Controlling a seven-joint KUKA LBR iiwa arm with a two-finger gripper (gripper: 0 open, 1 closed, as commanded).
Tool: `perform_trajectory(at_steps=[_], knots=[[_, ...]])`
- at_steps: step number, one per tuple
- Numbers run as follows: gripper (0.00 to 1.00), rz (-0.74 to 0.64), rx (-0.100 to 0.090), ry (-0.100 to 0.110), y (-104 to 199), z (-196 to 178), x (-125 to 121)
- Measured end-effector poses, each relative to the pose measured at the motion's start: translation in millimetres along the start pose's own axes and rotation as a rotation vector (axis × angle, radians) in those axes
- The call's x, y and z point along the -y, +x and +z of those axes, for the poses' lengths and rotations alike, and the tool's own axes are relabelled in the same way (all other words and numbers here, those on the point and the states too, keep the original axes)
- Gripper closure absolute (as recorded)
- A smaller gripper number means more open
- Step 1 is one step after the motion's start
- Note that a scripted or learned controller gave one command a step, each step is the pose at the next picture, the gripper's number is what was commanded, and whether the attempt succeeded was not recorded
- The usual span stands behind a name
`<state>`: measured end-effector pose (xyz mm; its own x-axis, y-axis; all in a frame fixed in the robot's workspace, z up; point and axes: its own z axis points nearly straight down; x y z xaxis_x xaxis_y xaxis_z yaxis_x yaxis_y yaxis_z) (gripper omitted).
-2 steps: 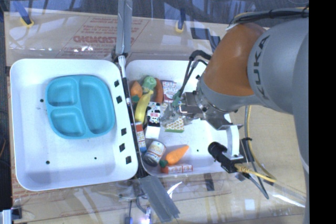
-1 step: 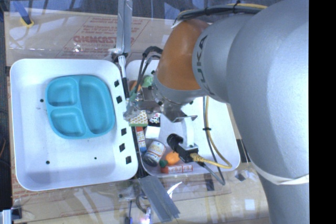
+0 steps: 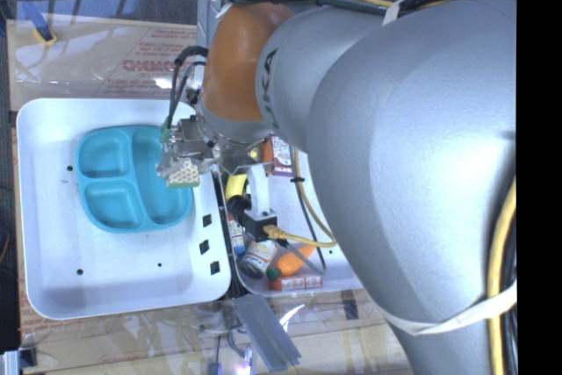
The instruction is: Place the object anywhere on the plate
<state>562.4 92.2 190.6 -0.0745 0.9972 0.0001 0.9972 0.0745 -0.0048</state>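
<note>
A blue plate with three compartments lies in the left bin. My gripper hangs over the plate's right edge, reaching down from the orange-banded wrist. A small pale object with a dotted, waffle-like face sits between the fingertips, and the gripper is shut on it. The object is above the plate's right-hand compartment; whether it touches the plate I cannot tell.
The grey arm covers most of the right bin. Below the wrist I see a yellow item, a can, an orange item and a small red box. The wall between the bins runs just right of the plate.
</note>
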Motion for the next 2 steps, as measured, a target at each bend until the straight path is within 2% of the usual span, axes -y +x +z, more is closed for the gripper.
perform_trajectory(at_steps=[1,2], knots=[[0.00,0.000,0.000,0.000,0,0,0],[0.00,-0.330,0.001,-0.005,-16,-1,-30]])
